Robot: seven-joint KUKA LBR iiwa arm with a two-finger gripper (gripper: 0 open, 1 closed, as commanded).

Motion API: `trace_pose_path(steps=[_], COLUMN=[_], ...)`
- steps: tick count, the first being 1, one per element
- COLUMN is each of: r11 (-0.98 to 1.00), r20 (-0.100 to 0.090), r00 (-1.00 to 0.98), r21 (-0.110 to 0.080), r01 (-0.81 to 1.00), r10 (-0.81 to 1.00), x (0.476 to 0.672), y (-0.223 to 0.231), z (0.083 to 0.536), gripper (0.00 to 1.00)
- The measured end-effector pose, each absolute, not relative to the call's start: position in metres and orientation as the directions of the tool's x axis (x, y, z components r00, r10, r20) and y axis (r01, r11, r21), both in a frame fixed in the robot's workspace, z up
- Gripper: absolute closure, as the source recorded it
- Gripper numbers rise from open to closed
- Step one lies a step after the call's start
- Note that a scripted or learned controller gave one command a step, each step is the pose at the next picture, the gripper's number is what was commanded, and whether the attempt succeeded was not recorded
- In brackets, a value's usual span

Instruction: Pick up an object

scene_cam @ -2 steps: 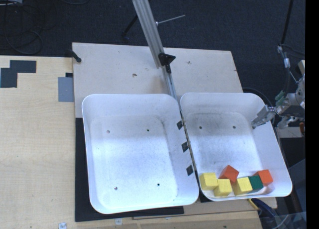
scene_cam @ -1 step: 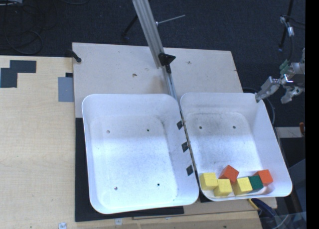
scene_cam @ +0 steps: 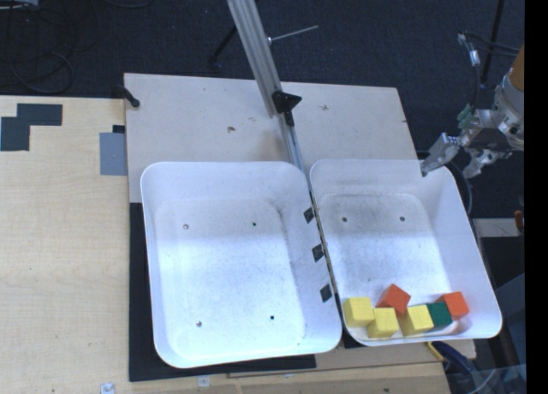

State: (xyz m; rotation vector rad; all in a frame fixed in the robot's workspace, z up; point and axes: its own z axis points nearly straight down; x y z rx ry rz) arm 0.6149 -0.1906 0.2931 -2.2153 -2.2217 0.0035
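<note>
Gripper [scene_cam: 452, 154]: at far right corner of right bin [scene_cam: 402, 187], above the rim, nothing between the fingers; whether spread or closed cannot be told at this size.

Task objects: cluster of blocks in near corner of right bin, well apart from gripper. Three yellow blocks [scene_cam: 384, 321], touching in a row; red block [scene_cam: 395, 297] behind them, tilted on an edge; green block [scene_cam: 440, 313] beside orange block [scene_cam: 456, 303], both against the near wall.

Risks, judged: tight packing leaves little room for fingers; descent likely to strike two blocks at once or push them apart; wall and corner apt to foul a finger; tilted red block apt to slip.

Surroundings: left bin [scene_cam: 171, 315]; slanted aluminium post [scene_cam: 257, 50] behind the bins, clear of a path along the right bin.
</note>
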Motion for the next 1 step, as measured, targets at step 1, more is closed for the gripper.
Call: trace_pose_path(steps=[1], r11=[-0.002], r20=[0.005], r00=[0.002], r21=[-0.014], r01=[1.000], r10=[1.000], x=[0.5033], y=[-0.1722], z=[0.1816], gripper=[0.00])
